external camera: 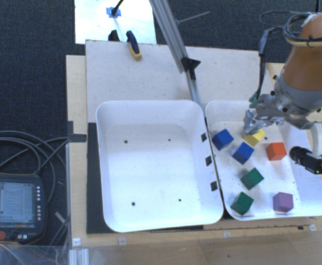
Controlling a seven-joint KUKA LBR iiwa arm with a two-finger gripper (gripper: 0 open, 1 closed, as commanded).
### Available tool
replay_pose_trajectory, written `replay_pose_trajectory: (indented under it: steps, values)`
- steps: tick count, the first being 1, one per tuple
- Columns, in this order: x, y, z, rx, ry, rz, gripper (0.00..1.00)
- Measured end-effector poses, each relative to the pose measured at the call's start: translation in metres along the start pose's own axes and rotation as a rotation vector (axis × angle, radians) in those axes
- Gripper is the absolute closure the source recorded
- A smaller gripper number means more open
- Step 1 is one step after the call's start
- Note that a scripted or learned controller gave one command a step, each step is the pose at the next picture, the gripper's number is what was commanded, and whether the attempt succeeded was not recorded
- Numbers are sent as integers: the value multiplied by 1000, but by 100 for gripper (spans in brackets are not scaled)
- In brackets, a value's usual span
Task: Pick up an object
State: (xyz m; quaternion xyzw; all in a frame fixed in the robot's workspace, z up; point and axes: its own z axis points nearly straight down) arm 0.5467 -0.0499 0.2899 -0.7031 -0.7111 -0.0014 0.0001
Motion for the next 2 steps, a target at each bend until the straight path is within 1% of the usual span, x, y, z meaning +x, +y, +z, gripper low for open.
replay_pose_trajectory:
  steps: [1, 2]
  values:
    - [46, -12, 5, 1, 0, 1, 100]
    - [91, -11, 22, 2, 0, 1, 100]
